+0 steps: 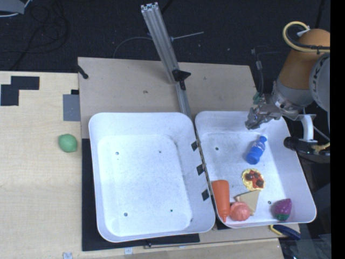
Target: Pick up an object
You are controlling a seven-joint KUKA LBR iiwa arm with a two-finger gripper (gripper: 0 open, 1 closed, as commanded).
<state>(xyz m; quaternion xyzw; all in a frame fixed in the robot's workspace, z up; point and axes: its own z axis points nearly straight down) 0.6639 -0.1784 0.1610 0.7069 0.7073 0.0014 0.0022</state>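
Claw point(257, 118) hangs over right bin's point(302, 190) far edge; cannot tell its state, nothing visibly held. Nearest pick: blue bottle point(256, 150), just below the claw, lying tilted. Orange carrot point(221, 198), pizza slice point(253, 179), purple fruit point(282, 208) farther. Risk: the rounded bottle likely rolls or squirts out of a pinch.

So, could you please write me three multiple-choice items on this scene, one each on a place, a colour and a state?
1. Where does the green ball lie?
A. in the left bin
B. in the right bin
C. on the bench, outside both bins

2. What colour is the bottle?
A. blue
B. yellow
C. white

3. How does the bottle lie?
A. on its side, untouched
B. lifted above the bin
C. upright on its base

Answers: 1 C, it sits left of the left bin. 2 A, plainly blue. 3 A, it lies flat in the right bin, below the gripper.
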